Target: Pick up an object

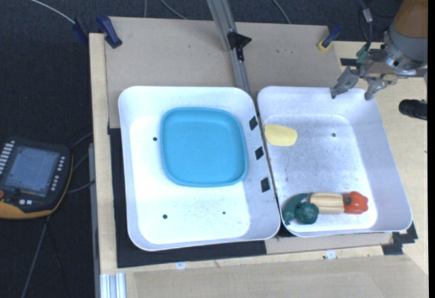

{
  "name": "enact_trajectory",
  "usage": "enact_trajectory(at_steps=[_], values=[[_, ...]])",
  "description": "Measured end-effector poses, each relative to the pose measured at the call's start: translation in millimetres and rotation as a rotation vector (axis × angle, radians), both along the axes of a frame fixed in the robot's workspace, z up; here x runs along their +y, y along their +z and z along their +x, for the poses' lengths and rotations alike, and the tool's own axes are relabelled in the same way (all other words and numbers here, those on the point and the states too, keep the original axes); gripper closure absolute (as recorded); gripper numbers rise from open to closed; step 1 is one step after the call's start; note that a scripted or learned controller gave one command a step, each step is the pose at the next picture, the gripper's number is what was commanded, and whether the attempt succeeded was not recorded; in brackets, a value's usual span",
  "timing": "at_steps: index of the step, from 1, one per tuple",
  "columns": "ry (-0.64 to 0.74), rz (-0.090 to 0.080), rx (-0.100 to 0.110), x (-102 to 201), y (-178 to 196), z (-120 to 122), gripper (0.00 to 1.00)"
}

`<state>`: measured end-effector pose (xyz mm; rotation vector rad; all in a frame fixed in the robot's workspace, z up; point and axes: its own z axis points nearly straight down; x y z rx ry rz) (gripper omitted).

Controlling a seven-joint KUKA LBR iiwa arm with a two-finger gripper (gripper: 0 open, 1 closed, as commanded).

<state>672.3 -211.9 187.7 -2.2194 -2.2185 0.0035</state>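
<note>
While the pincer (pixel 354 88) hovers with prongs apart, holding nothing, the small yellow rounded plastic piece (pixel 281 135) lies alone. It looks light, stiff and slippery; gripping across its narrow middle seems best.

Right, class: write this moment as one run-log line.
pincer: open, holding nothing, over right bin's far rim | right white plastic bin: yellow oval piece, green-tan-red toy cluster | left bin: square blue plate

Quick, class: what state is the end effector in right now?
End effector: open, holding nothing, above the right bin's far rim.
</note>
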Motion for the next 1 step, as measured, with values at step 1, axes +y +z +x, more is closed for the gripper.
enact_trajectory(at_steps=[1], values=[[0.001,0.0,-0.001,2.9,-48.2,-9.6,0.0]])
